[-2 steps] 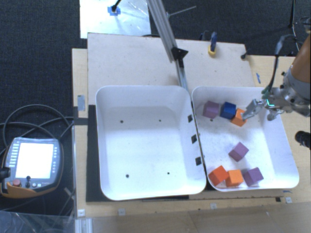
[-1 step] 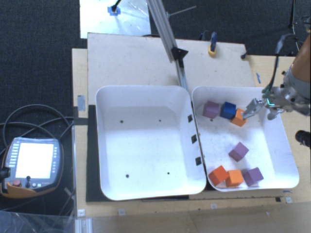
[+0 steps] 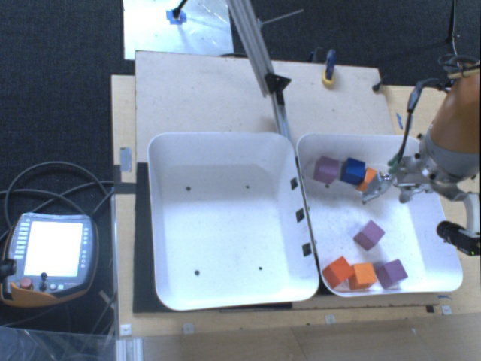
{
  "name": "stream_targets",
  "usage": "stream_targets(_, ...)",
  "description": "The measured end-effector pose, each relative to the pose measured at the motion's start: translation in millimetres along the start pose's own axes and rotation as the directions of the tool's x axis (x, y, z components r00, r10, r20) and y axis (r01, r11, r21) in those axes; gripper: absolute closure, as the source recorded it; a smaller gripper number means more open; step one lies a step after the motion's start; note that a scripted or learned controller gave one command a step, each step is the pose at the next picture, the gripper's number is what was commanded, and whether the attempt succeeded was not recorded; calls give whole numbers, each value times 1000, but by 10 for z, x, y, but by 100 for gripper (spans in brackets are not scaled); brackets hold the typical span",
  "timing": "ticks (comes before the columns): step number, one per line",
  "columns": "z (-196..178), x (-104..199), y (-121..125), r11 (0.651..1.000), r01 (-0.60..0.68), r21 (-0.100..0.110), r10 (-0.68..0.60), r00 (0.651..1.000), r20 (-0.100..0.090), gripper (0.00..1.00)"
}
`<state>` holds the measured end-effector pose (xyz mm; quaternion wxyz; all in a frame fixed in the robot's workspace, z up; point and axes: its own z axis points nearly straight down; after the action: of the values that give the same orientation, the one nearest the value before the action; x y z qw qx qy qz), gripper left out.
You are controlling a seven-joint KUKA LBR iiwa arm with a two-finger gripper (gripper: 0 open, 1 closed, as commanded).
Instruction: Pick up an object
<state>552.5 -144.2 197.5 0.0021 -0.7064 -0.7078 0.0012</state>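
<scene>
Against the far wall of the right bin [image 3: 451, 280] sits a small orange cube [image 3: 367, 178], touching a blue cube [image 3: 352, 171] that has a purple cube [image 3: 326, 169] just beside it; my fingers [image 3: 373, 189] hang right at the orange one, though I cannot tell whether they stand apart or together. To do this well, I judge I should straddle the orange cube squarely and close on its free faces without nudging the blue neighbour, then lift straight up from the desk [image 3: 225, 89].
</scene>
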Motion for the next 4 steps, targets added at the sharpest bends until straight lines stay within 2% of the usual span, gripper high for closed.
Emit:
stream_targets(2, 1100, -14, -85, 1000, 0, -1, 0, 1000, 0, 0)
stream_targets(3, 961, -22, -66, 1000, 1, -8, -1, 1000, 2, 100)
stream_targets(4, 371, 65, -70, 1000, 3, -12, -3, 1000, 3, 100)
